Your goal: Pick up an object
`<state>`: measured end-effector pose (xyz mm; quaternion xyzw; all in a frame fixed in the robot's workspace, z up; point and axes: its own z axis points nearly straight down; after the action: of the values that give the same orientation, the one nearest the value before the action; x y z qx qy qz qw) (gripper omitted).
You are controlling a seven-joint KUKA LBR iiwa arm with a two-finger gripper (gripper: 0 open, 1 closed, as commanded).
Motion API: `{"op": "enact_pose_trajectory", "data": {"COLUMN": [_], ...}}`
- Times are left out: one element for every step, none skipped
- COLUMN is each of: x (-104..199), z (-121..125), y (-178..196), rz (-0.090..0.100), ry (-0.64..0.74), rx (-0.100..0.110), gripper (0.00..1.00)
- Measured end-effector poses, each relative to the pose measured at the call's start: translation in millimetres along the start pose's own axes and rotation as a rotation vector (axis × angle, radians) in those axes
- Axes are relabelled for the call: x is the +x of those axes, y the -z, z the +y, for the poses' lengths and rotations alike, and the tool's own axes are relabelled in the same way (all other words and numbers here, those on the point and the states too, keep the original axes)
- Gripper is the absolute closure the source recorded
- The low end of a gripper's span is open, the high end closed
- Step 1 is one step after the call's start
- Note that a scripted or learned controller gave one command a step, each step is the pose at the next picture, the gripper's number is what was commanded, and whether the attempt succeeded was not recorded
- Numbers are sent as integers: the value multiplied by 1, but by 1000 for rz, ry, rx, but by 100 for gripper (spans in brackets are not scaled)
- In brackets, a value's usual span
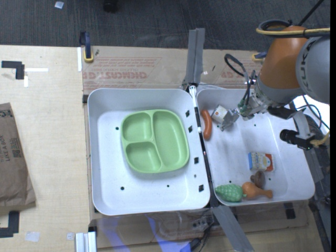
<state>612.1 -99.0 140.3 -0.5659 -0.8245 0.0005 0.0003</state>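
Pictured from above, at a slant: KUKA arm [286,56] reached in from right over the right-hand bin [294,190], hand [231,118] lowered near that bin's back-left corner. Seemed closed or nearly so around a small white-and-grey block [219,112], but too small & blurred to be sure; cannot tell the grip for certain, nor whether anything was truly held. Positioned, by the look of it, for a pick among loose items at that end.

Lying just beside the hand, along the bin's left wall: an orange-red sausage-shaped toy [207,125]. Well apart, toward the front: a small white packet w/ red edge [260,161], a brown lump [258,179], an orange drumstick-like piece [255,191] and a green knobbly toy [229,192], the last three clustered, touching or nearly so.

Left-hand bin [105,188] carrying a green three-compartment tray [155,139], compartments bare. Brown paper bag [13,156] flat on the wooden worktop [47,114] at far left.

Judged early in the task: no object yet clearly lifted off the bin floor. Risk: block slipping or being nudged against the wall.
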Motion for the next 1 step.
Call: {"op": "enact_pose_trajectory", "data": {"x": [-43], "z": [-29], "y": [-48], "rz": [-1], "ry": [56], "rx": [-1], "gripper": [0]}}
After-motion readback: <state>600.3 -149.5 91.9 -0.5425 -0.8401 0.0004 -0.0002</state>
